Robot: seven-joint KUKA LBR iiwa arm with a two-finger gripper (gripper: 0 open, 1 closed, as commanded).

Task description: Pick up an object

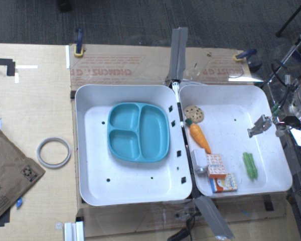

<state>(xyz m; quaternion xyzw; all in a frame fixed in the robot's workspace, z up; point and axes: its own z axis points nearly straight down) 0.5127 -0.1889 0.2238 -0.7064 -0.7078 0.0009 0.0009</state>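
At the near edge of the bench a grey strut (214,219) angles out from under the seam between the 2 bins, with a dark cable beside it. To the left lie a brown cardboard box (7,177) and a roll of tape (53,151) on the pale wooden bench top (30,104).

The left bin (90,185) holds a teal divided plate (139,132) with 3 compartments, lying flat near the bin's middle.

The right bin (231,112) carries the loose objects. Nearest the front is a small carton (224,183) with orange and white print, and just behind it, touching or almost so, a small red-and-white box (215,165). A green bean-like piece (250,165) lies apart from them toward the right wall. Further back along the left wall an orange carrot (200,137) lies at a slant, its top end close to a brown cookie (193,114).

The gripper (261,126) sits at the right bin's right side, above the floor and clear of every object; whether its fingers are wide or narrow cannot be told.

Behind the bins a printed cardboard sheet (115,67) is held by a blue clamp (79,43) at 1 corner and a second clamp (246,54) at the other. An upright grey post (178,51) rises at the seam. Beyond lies dark carpeted floor (140,9).
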